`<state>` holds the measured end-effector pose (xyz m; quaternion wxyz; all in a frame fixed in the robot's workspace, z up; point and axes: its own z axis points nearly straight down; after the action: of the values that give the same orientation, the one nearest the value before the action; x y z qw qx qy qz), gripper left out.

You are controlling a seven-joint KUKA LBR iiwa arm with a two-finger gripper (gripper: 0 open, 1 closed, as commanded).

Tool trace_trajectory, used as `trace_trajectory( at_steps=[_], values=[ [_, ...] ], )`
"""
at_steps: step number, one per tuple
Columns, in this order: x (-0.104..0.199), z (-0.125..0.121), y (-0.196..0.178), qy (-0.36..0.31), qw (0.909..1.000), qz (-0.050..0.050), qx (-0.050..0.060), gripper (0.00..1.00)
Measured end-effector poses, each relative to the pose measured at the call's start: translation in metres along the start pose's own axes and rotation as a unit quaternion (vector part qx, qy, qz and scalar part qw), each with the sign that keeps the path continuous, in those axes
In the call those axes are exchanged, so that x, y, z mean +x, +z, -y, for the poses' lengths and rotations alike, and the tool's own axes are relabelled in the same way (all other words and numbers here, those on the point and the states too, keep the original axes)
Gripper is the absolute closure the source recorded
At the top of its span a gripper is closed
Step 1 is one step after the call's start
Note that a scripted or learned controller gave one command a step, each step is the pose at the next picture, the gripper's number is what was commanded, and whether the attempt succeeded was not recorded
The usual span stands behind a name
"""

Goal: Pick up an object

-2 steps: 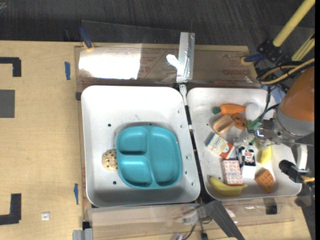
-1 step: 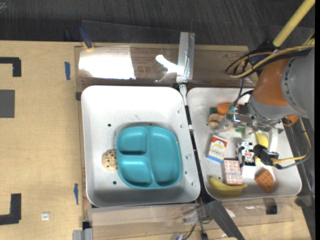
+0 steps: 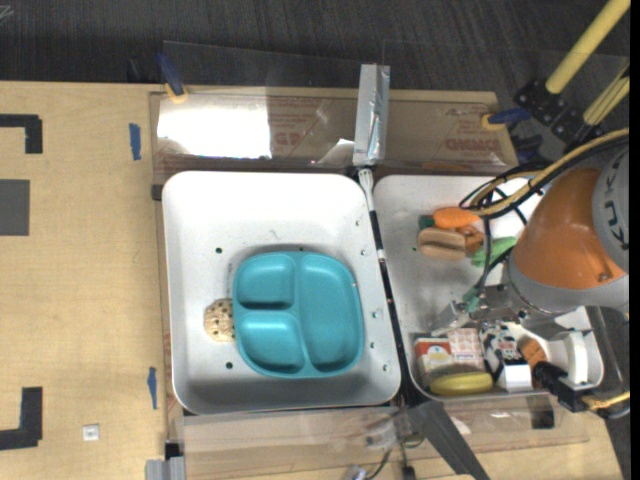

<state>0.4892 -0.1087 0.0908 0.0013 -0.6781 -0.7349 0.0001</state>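
Two white bins are sitting side by side: the left bin (image 3: 190, 208) and the right bin (image 3: 400, 208). One blue divided plate (image 3: 298, 311) and one cookie (image 3: 219, 319) are lying in the left bin, well left of the gripper (image 3: 478, 308). Beside the gripper, one hot dog (image 3: 450, 240), one carrot (image 3: 458, 218), one banana (image 3: 462, 381) and one small box (image 3: 447, 352) are lying.

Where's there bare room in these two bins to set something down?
Left bin: bare floor across the far half, behind the teal divided plate; a cookie sits at the plate's left. Right bin: a bare patch at the left, below the hot dog. Its near end is crowded with packets, a banana and the arm.
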Motion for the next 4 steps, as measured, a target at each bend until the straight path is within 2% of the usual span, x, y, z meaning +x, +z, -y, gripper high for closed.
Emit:
trace_trajectory(
  at_steps=[1,2,3,4],
  values=[
    [0.001,-0.001,-0.010,0.000,1.0000,0.000,-0.002,1.00],
    [0.003,0.008,-0.077,0.006,1.0000,0.001,-0.003,1.00],
    [0.022,0.000,-0.094,-0.047,0.9989,0.001,-0.002,1.00],
    [0.021,0.000,-0.093,-0.046,0.9989,0.001,-0.002,0.00]
  ],
)
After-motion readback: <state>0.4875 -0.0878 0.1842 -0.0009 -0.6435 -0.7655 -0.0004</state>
